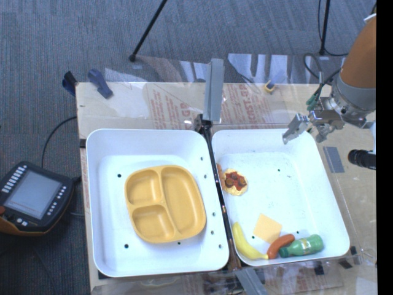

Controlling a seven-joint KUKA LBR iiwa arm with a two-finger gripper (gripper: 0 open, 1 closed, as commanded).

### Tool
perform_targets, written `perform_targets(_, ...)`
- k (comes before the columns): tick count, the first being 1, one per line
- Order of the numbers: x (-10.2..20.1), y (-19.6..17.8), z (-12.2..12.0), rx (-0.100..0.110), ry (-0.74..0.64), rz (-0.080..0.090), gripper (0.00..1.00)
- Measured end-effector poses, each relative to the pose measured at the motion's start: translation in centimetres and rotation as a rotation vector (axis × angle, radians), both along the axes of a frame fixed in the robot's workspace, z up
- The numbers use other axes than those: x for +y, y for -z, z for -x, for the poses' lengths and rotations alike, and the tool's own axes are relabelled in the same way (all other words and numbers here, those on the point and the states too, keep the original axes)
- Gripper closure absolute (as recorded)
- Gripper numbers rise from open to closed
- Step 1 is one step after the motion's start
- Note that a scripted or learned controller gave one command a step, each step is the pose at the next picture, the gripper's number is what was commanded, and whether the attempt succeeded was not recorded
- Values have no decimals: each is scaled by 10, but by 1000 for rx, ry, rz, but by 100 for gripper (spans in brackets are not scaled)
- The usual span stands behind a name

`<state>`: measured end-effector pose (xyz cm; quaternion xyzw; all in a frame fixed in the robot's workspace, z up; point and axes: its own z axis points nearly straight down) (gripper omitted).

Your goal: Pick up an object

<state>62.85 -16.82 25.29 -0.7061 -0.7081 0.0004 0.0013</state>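
The right bin (325, 183) holds several toy foods. A small pizza slice (234, 181) lies near its left wall. Along the front edge sit a banana (245, 243), a yellow cheese square (268, 227), a red sausage (280, 245) and a green bottle (302, 246) on its side. My gripper (307, 133) hovers over the bin's far right corner, well away from all of them. Its fingers (294, 131) are spread open with nothing between them.
The left bin (104, 165) carries a yellow divided plate (164, 203). A grey upright post (214, 91) stands behind the seam between the bins. A teach pendant (31, 195) lies on the floor at the left.
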Motion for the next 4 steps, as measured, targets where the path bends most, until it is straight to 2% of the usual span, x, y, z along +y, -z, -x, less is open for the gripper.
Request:
perform_targets(1, 49, 72, 7, 4, -410, -3, 0)
perform_targets(2, 79, 169, 67, 4, -471, -4, 0)
perform_targets(3, 75, 166, 12, -2, -407, 0, 0)
perform_targets(4, 80, 165, -16, -3, -275, 0, 0)
